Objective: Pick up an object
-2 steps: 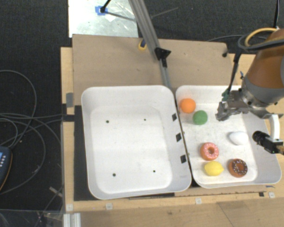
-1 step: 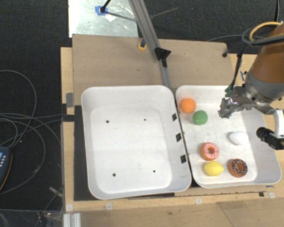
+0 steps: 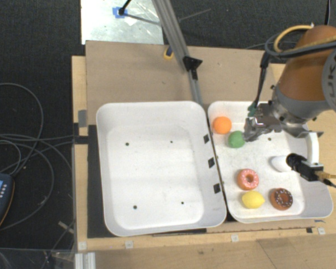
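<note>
While the gripper (image 3: 252, 129) sits low in the right bin (image 3: 325, 206), just beside the green ball (image 3: 236, 140), I cannot tell its jaw state. That ball likely rolls toward the orange ball (image 3: 222, 124) if nudged, spoiling the pick.

My bench (image 3: 134, 72) is pale wood, bearing two shallow white bins side by side: the left bin (image 3: 157, 167) and the right bin (image 3: 313, 203), seemingly touching edge to edge.
</note>
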Controlling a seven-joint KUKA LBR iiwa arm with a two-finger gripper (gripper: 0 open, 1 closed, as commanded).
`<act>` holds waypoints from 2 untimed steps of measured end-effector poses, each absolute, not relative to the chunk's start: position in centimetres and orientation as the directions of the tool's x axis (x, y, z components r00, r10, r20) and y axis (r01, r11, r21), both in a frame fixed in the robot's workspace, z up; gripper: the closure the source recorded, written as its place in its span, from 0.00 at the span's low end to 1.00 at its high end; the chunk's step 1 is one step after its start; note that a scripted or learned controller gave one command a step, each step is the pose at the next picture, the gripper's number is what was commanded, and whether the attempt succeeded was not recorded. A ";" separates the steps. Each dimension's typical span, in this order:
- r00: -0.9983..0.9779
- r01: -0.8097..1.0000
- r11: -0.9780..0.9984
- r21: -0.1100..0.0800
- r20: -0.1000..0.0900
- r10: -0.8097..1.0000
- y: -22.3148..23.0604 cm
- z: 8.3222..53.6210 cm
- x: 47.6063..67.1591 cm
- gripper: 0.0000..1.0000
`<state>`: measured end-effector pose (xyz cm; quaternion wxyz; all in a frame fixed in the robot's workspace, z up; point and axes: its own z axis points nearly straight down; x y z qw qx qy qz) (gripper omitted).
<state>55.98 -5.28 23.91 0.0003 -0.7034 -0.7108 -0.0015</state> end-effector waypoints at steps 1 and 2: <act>-0.011 1.000 0.011 0.001 0.003 1.000 0.0 23.1 55.7 1.00; -0.011 1.000 0.011 -0.001 0.003 1.000 5.5 22.2 53.9 1.00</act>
